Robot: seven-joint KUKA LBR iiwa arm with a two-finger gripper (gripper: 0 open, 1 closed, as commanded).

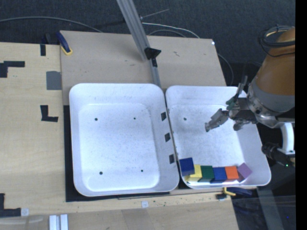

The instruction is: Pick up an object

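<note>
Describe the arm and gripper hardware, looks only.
Arm: rounded grey body with a broad orange band above the wrist and a dark cable looped at its top. Gripper: dark grey metal, slim fingers on a blocky wrist mount. No markings legible.

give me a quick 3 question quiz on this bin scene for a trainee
1. True or false: the coloured blocks lie in the left bin.
2. Which block sits at the row's right end? A) purple B) green C) yellow
3. Along which edge of the right bin do the blocks lie?

Key:
1. False, they lie in the right bin.
2. A, the purple block.
3. The near edge, well away from the gripper.
</note>
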